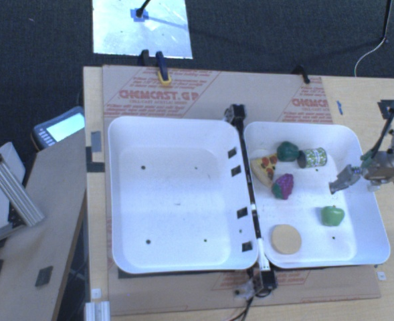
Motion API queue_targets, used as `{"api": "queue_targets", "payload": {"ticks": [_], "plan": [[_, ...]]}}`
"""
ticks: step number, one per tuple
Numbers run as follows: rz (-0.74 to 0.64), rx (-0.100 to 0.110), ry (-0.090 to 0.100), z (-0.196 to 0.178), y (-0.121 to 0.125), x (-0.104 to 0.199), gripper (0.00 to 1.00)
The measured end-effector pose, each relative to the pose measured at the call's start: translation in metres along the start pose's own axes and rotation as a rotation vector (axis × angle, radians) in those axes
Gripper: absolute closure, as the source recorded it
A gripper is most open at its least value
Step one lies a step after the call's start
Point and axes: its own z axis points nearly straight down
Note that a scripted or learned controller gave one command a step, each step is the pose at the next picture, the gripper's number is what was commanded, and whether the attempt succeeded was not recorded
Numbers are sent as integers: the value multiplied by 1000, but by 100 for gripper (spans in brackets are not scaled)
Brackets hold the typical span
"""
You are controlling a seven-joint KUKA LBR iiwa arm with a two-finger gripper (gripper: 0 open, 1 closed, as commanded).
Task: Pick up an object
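Observation:
The right bin (367, 246) holds several toys. A pizza slice (264, 167) lies by the bin's left wall, with a dark green lump (287, 151) and a small green-labelled can (312, 157) behind it. Purple grapes (283, 185) sit near the middle, a tan round disc (285, 239) lies at the front, and a green apple (332, 215) lies to the right. My gripper (338, 183) hangs over the right side of this bin, above and just behind the apple, to the right of the can. Nothing shows in its grasp.
The left bin (126, 246) stands beside the right one, with a black-clipped divider (245, 179) between them. Both rest on a cardboard sheet (183, 92) on the bench. A grey device (59, 129) and a metal rail (9, 186) sit off to the left.

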Motion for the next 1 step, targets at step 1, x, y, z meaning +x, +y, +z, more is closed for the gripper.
{"api": "queue_targets", "payload": {"ticks": [1], "plan": [[-3, -3, -1, -11, 1, 0, 100]]}}
